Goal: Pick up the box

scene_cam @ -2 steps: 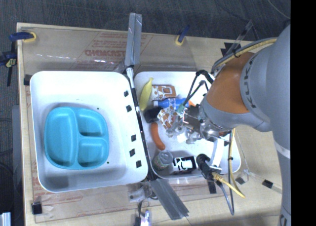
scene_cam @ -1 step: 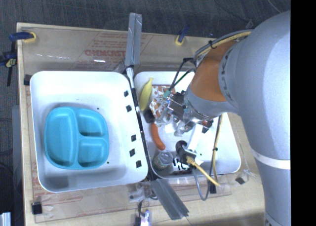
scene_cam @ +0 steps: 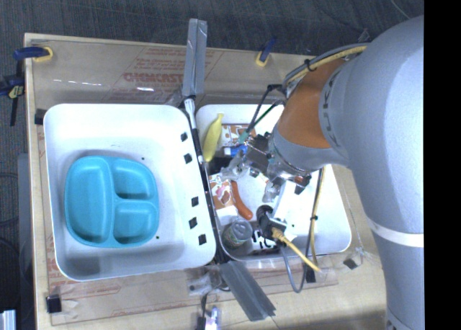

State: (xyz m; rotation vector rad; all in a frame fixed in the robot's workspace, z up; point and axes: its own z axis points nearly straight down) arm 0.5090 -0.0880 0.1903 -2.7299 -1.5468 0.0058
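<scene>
Red "CHEMCAST" lettering reads upside-down above the bins.

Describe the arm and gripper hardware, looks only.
The arm is bulky, rounded and pale grey, with an orange band above the wrist. Yellow and dark cables run along the band and hang below the wrist. The gripper is a cluttered metal-and-black assembly.

2 bins, 1 blue tray, 1 banana

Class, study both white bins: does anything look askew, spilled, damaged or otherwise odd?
Nothing looks spilled or broken. The blue divided plate lies flat in the left bin. In the right bin, a banana leans against the left wall amid crowded small items.
</scene>
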